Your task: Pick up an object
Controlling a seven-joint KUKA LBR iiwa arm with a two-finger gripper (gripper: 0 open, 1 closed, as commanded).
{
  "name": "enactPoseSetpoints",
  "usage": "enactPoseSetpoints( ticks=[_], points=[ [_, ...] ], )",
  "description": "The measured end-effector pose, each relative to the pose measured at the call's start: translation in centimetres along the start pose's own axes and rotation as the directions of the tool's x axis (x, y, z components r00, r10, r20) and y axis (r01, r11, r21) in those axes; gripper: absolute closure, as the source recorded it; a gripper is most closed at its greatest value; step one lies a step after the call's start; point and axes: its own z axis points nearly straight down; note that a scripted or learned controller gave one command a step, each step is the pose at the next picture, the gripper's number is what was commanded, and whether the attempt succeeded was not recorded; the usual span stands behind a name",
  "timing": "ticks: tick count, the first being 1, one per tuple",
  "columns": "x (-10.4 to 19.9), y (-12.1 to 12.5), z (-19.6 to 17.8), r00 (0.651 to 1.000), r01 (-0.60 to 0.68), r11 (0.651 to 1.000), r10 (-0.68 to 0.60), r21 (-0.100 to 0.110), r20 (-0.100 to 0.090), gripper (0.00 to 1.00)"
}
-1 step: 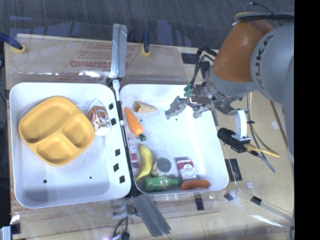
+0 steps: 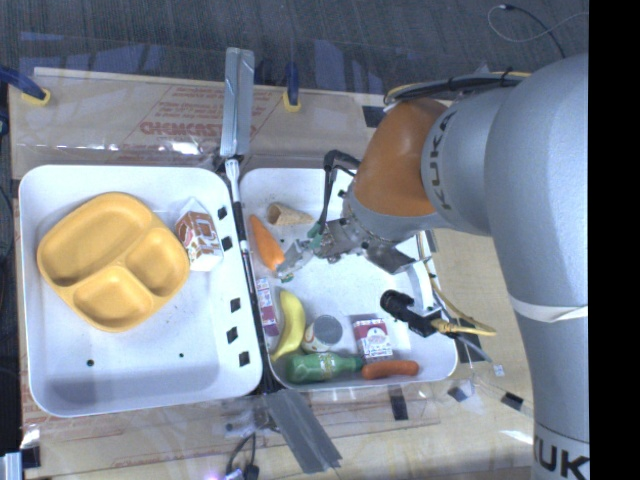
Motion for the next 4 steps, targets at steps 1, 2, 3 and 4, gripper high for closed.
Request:
enactPoseSetpoints(
  ticks=[1, 2, 3, 4],
  points=[
    [-2.1, -4.9, 3.7, 0.999, 0.051, 0.999, -0.051, -0.002, 0.000, 0.00],
    [0.6, -7.5, 3.9, 0.980, 0.199, 0.980, -0.199, -0.001, -0.001, 0.00],
    [0.6, -7.4, 3.0, 0.979, 0.206, 0.979, -0.206, -0.002, 0.000, 1.00],
    [4.1, -1.8, -11.1, 0.988, 0.156, 0.988, -0.156, -0.004, 0.002, 1.00]
  ],
)
